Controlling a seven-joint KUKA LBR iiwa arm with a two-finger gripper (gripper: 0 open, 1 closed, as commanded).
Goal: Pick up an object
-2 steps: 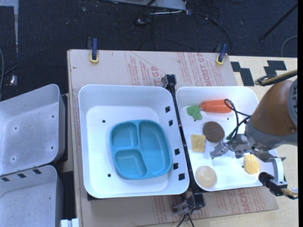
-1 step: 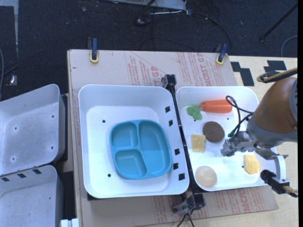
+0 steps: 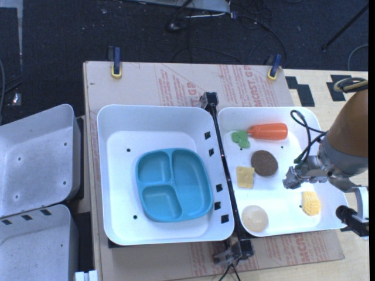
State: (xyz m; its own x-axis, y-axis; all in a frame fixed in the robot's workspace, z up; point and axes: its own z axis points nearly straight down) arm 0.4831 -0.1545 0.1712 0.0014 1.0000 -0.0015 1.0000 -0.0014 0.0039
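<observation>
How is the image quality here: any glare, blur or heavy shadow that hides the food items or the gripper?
Camera view: even lighting with soft shadows; the carrot, brown patty and corn read clearly. The white right bin is bright, so the pale round item has low contrast. The gripper is small, dark and slightly soft; the arm's near part is blurred.

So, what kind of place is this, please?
Probably a robotics lab test bench, not a kitchen: two shallow white plastic bins on a clamped cardboard sheet, toy food such as an orange plastic carrot, and loose black cables on the floor.
</observation>
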